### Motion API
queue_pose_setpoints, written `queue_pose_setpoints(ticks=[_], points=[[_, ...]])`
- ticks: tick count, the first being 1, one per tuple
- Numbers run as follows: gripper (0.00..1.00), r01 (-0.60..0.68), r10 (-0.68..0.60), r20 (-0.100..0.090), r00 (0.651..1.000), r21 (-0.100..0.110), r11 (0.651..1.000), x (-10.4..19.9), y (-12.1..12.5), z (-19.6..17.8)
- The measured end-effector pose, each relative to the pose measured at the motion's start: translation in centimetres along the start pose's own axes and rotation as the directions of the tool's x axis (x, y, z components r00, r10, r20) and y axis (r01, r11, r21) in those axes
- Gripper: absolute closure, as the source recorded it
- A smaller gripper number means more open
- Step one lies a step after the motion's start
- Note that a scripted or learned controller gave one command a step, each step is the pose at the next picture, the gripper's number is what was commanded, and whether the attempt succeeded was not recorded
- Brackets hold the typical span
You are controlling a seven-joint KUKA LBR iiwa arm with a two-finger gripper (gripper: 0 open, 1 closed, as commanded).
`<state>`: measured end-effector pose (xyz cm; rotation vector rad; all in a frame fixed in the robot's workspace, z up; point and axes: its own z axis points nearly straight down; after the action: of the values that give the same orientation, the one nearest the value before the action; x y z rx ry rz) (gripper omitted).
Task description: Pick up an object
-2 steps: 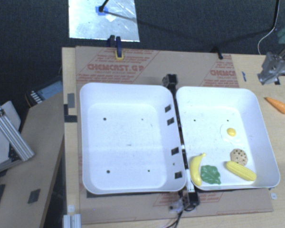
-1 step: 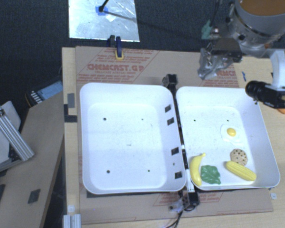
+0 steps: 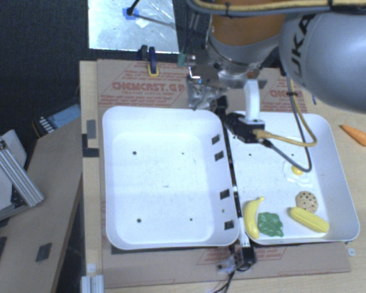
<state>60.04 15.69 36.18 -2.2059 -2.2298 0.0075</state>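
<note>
The right bin point(image 3: 329, 157) holds several small toy foods near its front. A yellow banana point(image 3: 251, 217) lies by the divider, with a green leafy piece point(image 3: 270, 224) touching it on the right. A yellow corn cob point(image 3: 308, 220) and a brown cookie point(image 3: 305, 200) lie further right. A small white-and-yellow egg piece point(image 3: 296, 171) sits behind them. My gripper point(image 3: 199, 95) hangs under the grey and orange wrist at the back edge between the two bins, far from all these objects. Nothing shows in its grasp.
The left bin point(image 3: 116, 163) lies beside the right one, and a black divider strip point(image 3: 230, 182) runs between them. An orange carrot point(image 3: 358, 135) lies outside the right bin on the bench. A yellow cable point(image 3: 287, 140) loops over the right bin's back half.
</note>
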Motion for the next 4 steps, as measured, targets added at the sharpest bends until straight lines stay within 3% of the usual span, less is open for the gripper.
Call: queue_pose_setpoints(ticks=[1,2,3,4], points=[[1.00,0.003,-0.003,-0.002,1.000,-0.001,1.000,8.5,-6.8,3.0],[1.00,-0.011,0.011,0.005,1.000,0.001,1.000,7.6,-2.6,14.5],[1.00,-0.011,0.011,0.000,1.000,-0.011,1.000,7.6,4.4,20.9],[1.00,-0.010,0.010,-0.001,1.000,-0.011,1.000,7.7,5.9,18.0]])
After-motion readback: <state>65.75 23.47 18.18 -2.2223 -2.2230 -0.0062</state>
